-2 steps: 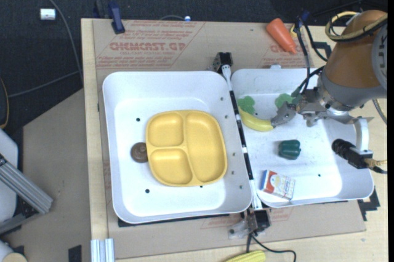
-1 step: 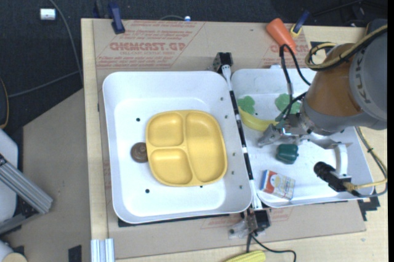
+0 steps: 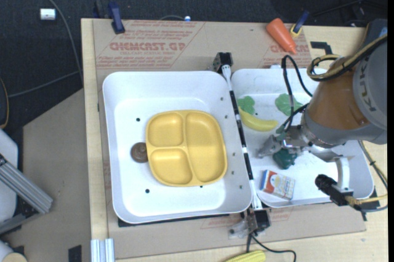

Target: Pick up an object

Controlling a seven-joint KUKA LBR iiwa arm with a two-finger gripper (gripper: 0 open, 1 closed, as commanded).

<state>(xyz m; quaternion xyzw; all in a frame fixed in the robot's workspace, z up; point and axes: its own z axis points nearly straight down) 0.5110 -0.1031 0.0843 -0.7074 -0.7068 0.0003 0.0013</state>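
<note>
Here we see the grey arm's end effector (image 3: 278,147) low in the right white bin (image 3: 363,184), right over a dark green rounded object (image 3: 284,159); we cannot tell whether it grips it. A yellow banana (image 3: 258,123) lies just beside it. In the left white bin (image 3: 123,193) sits a yellow three-compartment plastic plate (image 3: 184,148).

The grey and orange robot arm (image 3: 345,104) covers much of the right white plastic bin (image 3: 261,79) and is cut off by the right edge. A small brown round object (image 3: 139,152) is partly hidden under the yellow divided plastic plate (image 3: 186,148). A dark green object (image 3: 284,159) sits partly beneath the tool (image 3: 280,145); whether its fingers are closed cannot be told.
</note>
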